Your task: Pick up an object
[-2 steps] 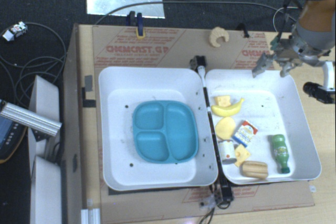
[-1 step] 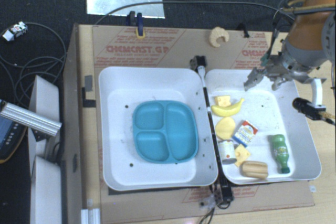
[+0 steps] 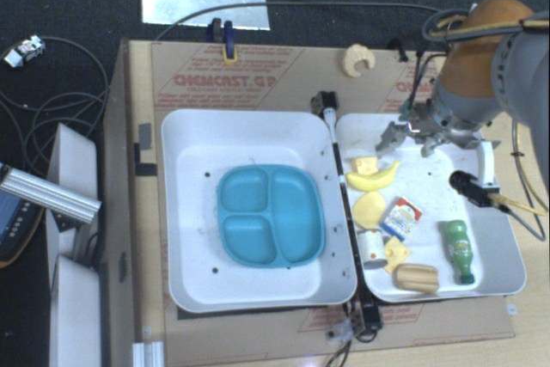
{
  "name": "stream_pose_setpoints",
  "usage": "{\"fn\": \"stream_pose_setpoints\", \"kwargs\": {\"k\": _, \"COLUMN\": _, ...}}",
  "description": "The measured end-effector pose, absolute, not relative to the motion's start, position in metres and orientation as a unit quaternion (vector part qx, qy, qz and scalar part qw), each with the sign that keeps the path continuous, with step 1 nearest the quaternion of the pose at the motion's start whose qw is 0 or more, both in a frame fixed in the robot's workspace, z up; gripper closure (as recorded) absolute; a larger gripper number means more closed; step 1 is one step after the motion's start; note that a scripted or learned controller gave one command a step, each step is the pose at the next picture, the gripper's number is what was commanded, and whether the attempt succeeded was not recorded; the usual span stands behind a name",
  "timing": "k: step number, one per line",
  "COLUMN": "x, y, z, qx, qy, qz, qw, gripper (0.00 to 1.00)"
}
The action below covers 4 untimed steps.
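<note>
Above the right bin, the arm's gripper hung with fingers spread open and empty. Below it sat a crowded cluster: banana, green bottle, bread roll, small carton. Such packed pieces could make the fingers nudge a neighbour or close on nothing.

1. I count two white bins: the left bin and the right bin, side by side.
2. One blue divided plate lies in the left bin.
3. In the right bin, right of the plate, I count one banana, one green bottle, one small carton and one bread roll.
4. Three pale yellow pieces sit there.
5. One cream-coloured piece lies on the bench beyond the bins.
</note>
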<state>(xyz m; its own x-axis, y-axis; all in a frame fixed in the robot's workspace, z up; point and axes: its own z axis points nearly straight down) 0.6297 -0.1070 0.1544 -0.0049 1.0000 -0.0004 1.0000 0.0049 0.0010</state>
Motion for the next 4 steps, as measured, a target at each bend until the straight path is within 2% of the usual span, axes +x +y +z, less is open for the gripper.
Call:
{"fn": "stream_pose_setpoints", "kwargs": {"k": 1, "x": 0.626, "y": -0.098, "z": 0.089, "qx": 0.706, "qy": 0.708, "qz": 0.0024, "qw": 0.002, "gripper": 0.00}}
{"fn": "stream_pose_setpoints", "kwargs": {"k": 2, "x": 0.601, "y": -0.086, "z": 0.084, "qx": 0.707, "qy": 0.707, "qz": 0.0002, "qw": 0.000, "gripper": 0.00}}
{"fn": "stream_pose_setpoints", "kwargs": {"k": 3, "x": 0.602, "y": -0.087, "z": 0.095, "qx": 0.707, "qy": 0.708, "qz": 0.0006, "qw": 0.001, "gripper": 1.00}}
{"fn": "stream_pose_setpoints", "kwargs": {"k": 4, "x": 0.583, "y": -0.027, "z": 0.217, "qx": 0.706, "qy": 0.709, "qz": 0.0016, "qw": 0.001, "gripper": 1.00}}
